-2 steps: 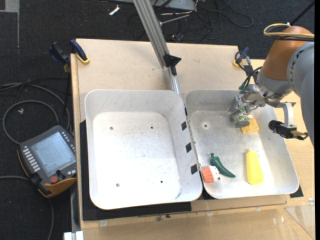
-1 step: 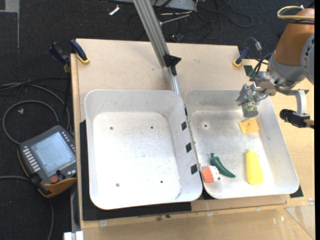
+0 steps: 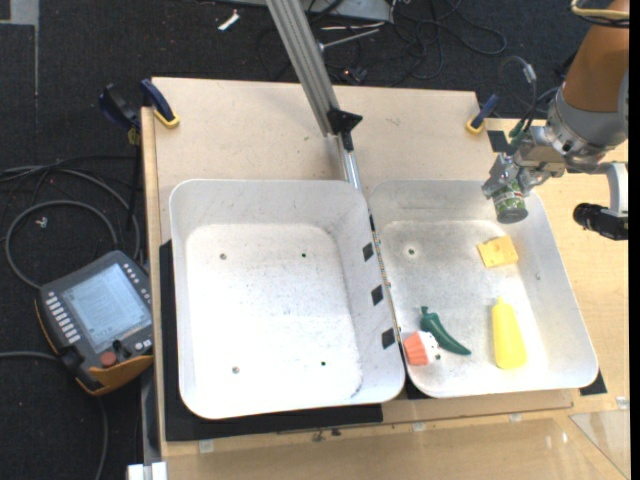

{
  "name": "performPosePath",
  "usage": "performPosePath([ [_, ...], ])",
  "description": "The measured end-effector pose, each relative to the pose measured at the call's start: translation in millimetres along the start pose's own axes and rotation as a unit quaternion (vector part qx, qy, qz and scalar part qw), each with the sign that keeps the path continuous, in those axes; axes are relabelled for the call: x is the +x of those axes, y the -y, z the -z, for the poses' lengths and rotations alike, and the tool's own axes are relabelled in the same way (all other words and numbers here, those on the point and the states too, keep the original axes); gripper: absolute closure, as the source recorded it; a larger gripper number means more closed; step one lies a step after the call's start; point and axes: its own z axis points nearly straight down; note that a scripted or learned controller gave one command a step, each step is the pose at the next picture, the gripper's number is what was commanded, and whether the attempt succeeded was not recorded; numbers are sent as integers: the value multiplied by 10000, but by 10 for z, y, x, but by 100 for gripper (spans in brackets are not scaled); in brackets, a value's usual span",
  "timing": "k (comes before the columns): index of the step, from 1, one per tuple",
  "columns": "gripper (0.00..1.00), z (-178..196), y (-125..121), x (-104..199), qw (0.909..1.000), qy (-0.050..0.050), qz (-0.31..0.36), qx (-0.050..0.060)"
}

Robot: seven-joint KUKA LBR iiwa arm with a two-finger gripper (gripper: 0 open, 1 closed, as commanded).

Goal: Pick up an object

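Camera view: claw [image 3: 510, 200] above yellow block [image 3: 497, 253].

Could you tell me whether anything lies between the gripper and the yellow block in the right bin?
Nothing visible does. The gripper hangs over the right bin's far edge, and the yellow block lies just nearer the camera, with bare bin floor between them.

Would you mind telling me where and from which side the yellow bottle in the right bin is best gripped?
Probably across the middle of the yellow bottle, coming straight down from above. It lies flat with its long axis running up the view, and both narrow sides stand apart from the bin wall.
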Motion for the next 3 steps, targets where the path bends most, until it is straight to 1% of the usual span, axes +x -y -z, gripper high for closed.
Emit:
performPosePath([
  [1, 100, 54, 191, 408, 10000, -14, 17, 36],
  [2, 100, 117, 246, 946, 10000, -18, 27, 32],
  [3, 100, 36, 399, 1458, 10000, -21, 26, 48],
])
